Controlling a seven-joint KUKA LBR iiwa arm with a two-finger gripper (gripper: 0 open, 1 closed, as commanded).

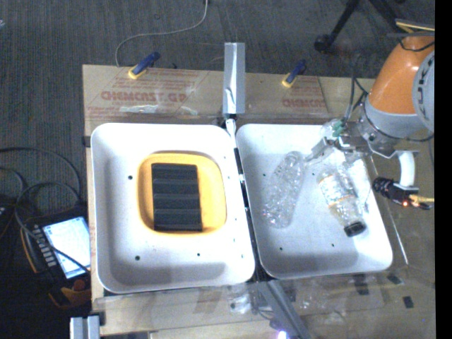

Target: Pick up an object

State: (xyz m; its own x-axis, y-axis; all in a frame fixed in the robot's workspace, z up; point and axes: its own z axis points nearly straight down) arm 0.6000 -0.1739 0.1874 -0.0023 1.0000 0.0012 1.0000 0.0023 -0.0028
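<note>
Right bin [367, 256] holds two clear plastic bottles. First bottle [282, 189] lies roughly centre of that bin, tilted, top end toward the far right, bottom end toward the near left; crumpled, see-through, no label visible, cap end hard to make out. Second bottle [341, 196] lies nearer the bin's right wall, also see-through, with a pale label band around its middle and a dark cap at its near end, close to the right wall; its far end runs up under the tool. The two bottles are near each other, apart at the near ends, closer at the far ends; contact between them can't be told. Left bin [113, 260] holds a yellow tray-like object [215, 196] with a black ribbed insert [175, 196] lying flat in its middle, sitting centre of that bin. Arm [406, 83] comes in from the right, orange band at the upper right, grey wrist below it, angled down toward the far right corner of the right bin. Gripper [337, 138] sits low over that corner, at or just above the far end of the labelled bottle; tool is blurred against clear plastic, can't tell open or closed, nothing seen clearly held.
</note>
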